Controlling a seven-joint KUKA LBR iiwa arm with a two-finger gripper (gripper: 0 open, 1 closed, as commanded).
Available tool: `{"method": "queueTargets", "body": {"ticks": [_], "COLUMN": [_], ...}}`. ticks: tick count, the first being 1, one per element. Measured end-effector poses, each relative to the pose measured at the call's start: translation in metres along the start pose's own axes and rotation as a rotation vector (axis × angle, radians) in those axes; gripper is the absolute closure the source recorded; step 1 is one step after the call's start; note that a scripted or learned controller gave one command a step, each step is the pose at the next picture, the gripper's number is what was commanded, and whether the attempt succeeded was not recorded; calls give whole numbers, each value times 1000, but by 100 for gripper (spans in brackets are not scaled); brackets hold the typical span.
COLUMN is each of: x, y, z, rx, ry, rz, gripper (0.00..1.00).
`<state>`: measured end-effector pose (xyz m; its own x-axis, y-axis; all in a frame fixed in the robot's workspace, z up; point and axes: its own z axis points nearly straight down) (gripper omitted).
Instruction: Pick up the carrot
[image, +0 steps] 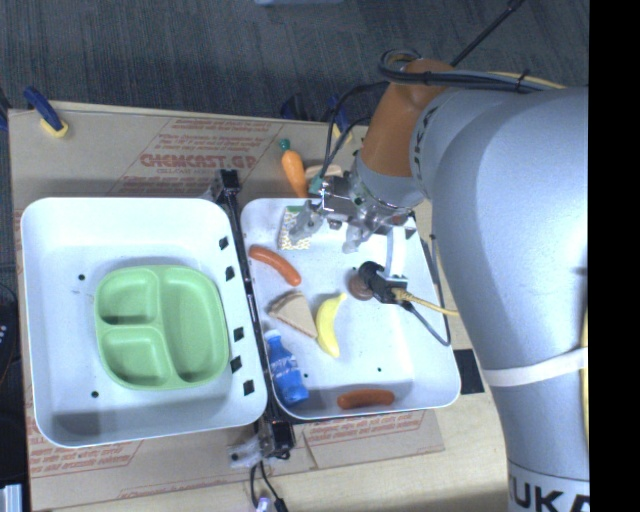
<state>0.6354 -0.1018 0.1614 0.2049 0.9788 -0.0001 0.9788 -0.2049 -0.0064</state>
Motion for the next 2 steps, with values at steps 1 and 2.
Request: {"method": "queueTargets", "body": {"ticks": [1, 2], "x": [-48, -47], "y": [31, 31], "z": [57, 47], "rx": [0, 4], "ry": [0, 1], "rz": [304, 296], "gripper": [0, 100]}}
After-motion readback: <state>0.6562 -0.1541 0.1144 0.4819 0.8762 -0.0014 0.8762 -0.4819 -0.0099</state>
